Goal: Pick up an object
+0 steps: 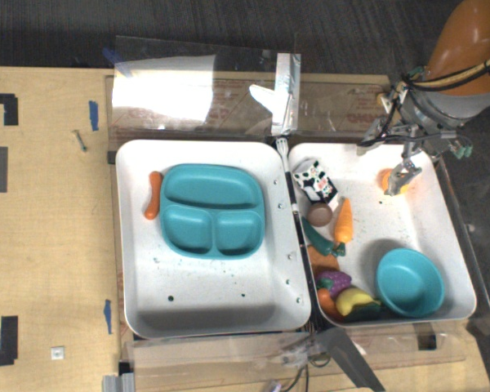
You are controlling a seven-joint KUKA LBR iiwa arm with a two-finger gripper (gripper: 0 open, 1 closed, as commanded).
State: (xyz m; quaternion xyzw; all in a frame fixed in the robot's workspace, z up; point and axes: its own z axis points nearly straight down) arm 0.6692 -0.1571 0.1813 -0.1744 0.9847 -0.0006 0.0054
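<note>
My gripper (403, 174) hangs low over the far right part of the right bin (453, 219). A small orange object (385, 180) lies right beside it on its left, and I cannot tell whether they touch. Along the bin's left wall lie a black-and-white cow toy (314, 182), a brown ball (319, 215), an orange carrot (343, 221) and a green piece (317, 238). At the near left corner sit purple grapes (335, 282) and a yellow banana (356, 301). A teal bowl (408, 280) stands at the near right.
The left bin (204, 292) holds a teal divided plate (211, 209) and an orange sausage (153, 194) by its left wall. A clear plastic sheet (196, 92) lies behind the bins. The arm's orange band (469, 27) is at the upper right.
</note>
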